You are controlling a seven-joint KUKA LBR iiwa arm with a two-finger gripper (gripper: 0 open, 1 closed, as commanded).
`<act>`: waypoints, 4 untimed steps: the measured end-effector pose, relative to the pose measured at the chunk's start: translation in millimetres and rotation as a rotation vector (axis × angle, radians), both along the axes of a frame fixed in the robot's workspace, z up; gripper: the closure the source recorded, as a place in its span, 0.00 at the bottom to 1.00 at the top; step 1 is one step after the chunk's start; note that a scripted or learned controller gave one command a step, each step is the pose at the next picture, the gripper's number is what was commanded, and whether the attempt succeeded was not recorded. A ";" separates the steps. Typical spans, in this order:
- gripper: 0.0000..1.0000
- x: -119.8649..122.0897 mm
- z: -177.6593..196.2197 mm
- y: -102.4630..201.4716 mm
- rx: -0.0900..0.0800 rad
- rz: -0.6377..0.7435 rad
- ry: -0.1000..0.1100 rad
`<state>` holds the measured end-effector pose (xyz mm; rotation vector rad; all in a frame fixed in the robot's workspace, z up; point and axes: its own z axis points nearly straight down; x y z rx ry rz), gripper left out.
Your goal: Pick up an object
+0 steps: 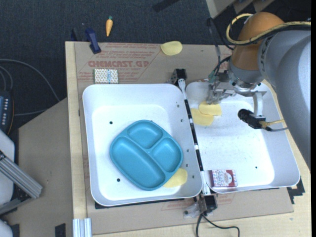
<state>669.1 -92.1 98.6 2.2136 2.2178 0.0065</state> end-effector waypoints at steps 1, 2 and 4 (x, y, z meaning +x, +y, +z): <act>0.00 -0.2 -0.3 0.0 0.000 0.000 0.001; 0.00 -2.9 -13.9 -1.1 0.002 -0.002 0.010; 0.00 -1.3 -2.2 -0.8 0.001 0.000 0.005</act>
